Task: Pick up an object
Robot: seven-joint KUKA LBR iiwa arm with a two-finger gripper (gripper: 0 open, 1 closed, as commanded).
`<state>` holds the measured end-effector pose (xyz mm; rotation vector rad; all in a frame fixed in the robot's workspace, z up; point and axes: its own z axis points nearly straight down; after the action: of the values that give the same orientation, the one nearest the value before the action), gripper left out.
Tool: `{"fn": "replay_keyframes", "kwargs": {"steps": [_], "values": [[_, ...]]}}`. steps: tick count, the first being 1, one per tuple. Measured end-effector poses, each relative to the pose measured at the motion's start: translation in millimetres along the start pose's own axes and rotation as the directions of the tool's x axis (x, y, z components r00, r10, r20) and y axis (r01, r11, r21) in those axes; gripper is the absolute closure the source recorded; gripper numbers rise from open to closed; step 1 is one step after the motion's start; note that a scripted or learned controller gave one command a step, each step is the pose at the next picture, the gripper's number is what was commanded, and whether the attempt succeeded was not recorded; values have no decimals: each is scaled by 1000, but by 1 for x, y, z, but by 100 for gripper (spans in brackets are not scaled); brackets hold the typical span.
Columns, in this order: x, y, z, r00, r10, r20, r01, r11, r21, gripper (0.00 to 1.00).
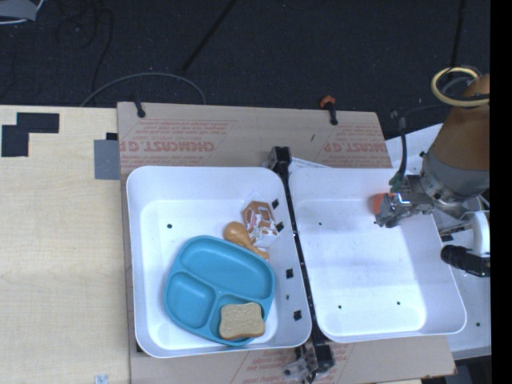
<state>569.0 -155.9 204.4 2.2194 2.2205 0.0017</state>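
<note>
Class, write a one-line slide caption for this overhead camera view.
Gripper over the right bin; left bin holds a blue divided plate with bread.

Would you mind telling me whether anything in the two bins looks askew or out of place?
Only small things. The blue divided tray lies skewed in the left bin, with a slice of bread overhanging its near corner. The gripper hangs over the right bin.

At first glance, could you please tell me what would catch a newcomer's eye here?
The bright blue plastic divided tray in the left white bin, with a tan slice of toast in its near compartment. Next, the grey arm's pincer at the right white bin, over its far right part.
</note>
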Motion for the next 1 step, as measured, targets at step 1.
{"fn": "replay_keyframes", "kwargs": {"steps": [1], "values": [[-1,0,-30,1000,0,-1,0,1000,2,100]]}}
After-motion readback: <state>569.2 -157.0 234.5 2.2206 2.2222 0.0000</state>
